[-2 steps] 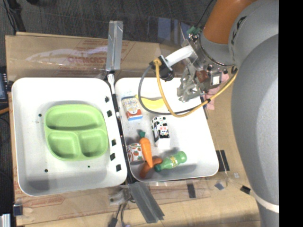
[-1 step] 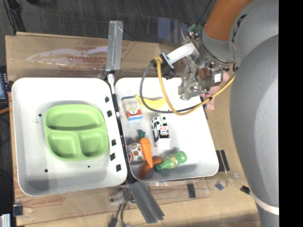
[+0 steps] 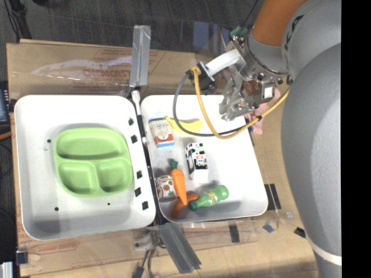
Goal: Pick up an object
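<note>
The gripper (image 3: 233,106) hovered above the right bin's (image 3: 243,178) far right corner; I could not tell its jaw state. Candidates lay near-left of it: carrot (image 3: 180,184), green bottle (image 3: 210,197), cow-patterned carton (image 3: 197,157).

Bright, even overhead light whitens both bins (image 3: 35,155), with mild glare on their rims and soft grey shadows in the left bin's lower corner. The arm (image 3: 313,126) at the right of the frame looms large and slightly soft; the floor (image 3: 87,4) at upper left stays dim.
</note>
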Available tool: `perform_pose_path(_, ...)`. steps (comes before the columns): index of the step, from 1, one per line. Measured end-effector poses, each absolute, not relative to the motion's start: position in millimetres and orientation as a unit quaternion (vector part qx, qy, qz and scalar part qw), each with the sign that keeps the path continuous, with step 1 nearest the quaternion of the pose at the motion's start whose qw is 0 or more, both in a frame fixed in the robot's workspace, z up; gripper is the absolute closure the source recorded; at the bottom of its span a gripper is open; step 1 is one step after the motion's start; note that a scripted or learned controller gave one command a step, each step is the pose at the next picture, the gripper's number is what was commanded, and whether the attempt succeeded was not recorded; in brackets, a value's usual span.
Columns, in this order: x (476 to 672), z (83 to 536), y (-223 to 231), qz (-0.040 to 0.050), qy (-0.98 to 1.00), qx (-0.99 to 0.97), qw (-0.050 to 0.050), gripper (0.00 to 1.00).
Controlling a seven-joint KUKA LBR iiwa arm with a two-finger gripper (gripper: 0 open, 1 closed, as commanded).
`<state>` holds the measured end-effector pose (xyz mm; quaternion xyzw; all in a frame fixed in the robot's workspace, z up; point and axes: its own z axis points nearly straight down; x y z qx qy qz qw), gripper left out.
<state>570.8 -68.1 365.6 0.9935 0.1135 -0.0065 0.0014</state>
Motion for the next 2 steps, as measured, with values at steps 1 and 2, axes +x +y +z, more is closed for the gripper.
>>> perform_pose_path(1,572.6,373.3,-66.8,-0.0087,0.118,0.993,0.002,1.00)
perform_pose_path(2,574.3,380.6,-65.5,-0.0114,0.122,0.992,0.002,1.00)
